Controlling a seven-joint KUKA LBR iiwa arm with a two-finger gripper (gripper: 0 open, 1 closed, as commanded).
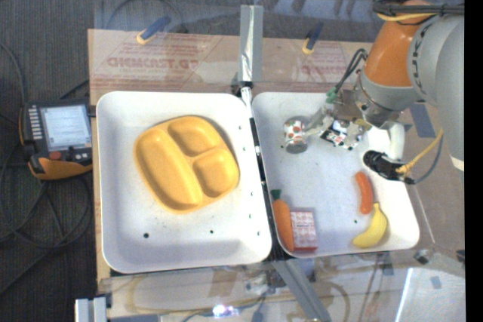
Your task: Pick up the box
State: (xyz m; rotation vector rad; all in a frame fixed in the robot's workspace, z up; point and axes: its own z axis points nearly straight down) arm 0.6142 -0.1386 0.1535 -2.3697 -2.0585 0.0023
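Currently I see the box (303,228) lying flat at the right bin's (332,170) six o'clock edge, beside a carrot (282,224); my claw (341,130) hovers at twelve o'clock, its grip state unclear.

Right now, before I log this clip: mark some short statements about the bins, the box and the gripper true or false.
1. The box lies in the right bin. True.
2. The yellow tray sits in the right bin. False: it sits in the left bin.
3. The gripper is over the box. False: it is near the right bin's far edge, away from the box at the near edge.
4. The carrot lies beside the box. True.
5. The banana is in the left bin. False: it is in the right bin's near right corner.
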